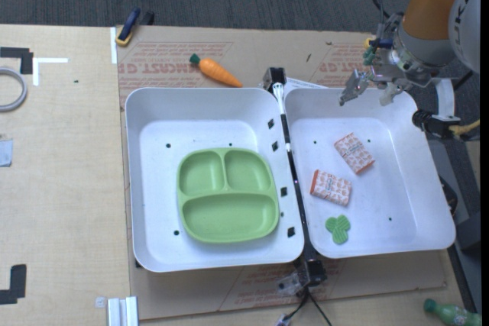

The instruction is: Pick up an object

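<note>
Two shallow white plastic bins sit side by side. Over the far edge of the right bin (428,164), the two-finger gripper (370,90) hangs with fingers spread and nothing between them. Two small patterned cartons (354,152) (331,186) lie mid-bin; a green leafy toy (337,228) lies toward the near edge. The left bin (145,164) holds a green divided plate (227,195).

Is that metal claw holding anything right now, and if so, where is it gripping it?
Nothing is held. The gripper hangs open over the far edge of the right bin, with nothing between its fingers. The two small boxes lie untouched below.
</note>
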`<state>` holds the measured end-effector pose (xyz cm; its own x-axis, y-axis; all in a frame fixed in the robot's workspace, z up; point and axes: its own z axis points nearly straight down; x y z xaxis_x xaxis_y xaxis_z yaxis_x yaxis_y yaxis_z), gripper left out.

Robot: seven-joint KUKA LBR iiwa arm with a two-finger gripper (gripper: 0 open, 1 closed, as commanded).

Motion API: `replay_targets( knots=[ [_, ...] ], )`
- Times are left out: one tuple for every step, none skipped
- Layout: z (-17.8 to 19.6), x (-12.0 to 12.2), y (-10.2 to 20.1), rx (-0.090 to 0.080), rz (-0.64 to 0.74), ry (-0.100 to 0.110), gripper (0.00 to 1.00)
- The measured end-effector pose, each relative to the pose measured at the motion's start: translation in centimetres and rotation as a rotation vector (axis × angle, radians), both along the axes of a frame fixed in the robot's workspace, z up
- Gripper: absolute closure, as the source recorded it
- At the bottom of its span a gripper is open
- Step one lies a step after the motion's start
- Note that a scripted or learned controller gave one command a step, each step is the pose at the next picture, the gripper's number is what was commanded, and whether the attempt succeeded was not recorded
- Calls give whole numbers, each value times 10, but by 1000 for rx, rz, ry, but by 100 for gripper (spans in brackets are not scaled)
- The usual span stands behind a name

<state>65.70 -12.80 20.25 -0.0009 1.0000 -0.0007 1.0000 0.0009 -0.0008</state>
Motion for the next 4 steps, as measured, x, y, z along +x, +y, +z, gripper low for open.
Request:
replay_targets(
  knots=[
    [-74, -59, 1, 0, -119, 0, 0],
    [-110, -52, -22, 1, 249, -1, 0],
    [-100, -52, -23, 0, 247, -3, 100],
    [23, -103, -11, 0, -99, -2, 100]
  ],
)
